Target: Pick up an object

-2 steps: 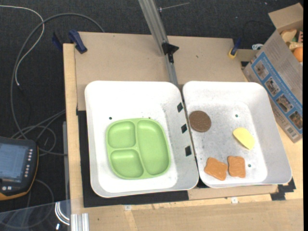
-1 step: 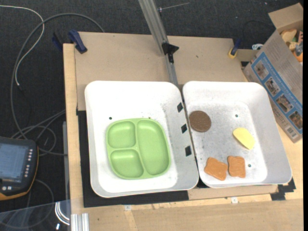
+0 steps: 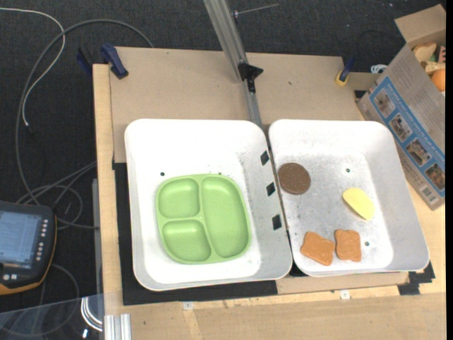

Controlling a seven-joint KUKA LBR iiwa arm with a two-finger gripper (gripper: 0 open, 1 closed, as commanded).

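The right bin [image 3: 318, 137] holds several small food pieces. A round brown cookie [image 3: 294, 178] lies near its left wall. A yellow wedge [image 3: 359, 203] rests toward the right side. Two orange-brown crackers sit by the front edge, one [image 3: 317, 248] left of the other [image 3: 347, 245]. In the left bin [image 3: 184, 144] a green divided plate [image 3: 204, 218] with three compartments lies flat.
A metal rail [image 3: 230, 34] slants down from the top to the gap between the bins. A printed cardboard box [image 3: 414, 119] stands at the right edge of the bench. Blue clamps [image 3: 113, 59] grip the board's far corners. A teach pendant [image 3: 25, 250] lies at the left.
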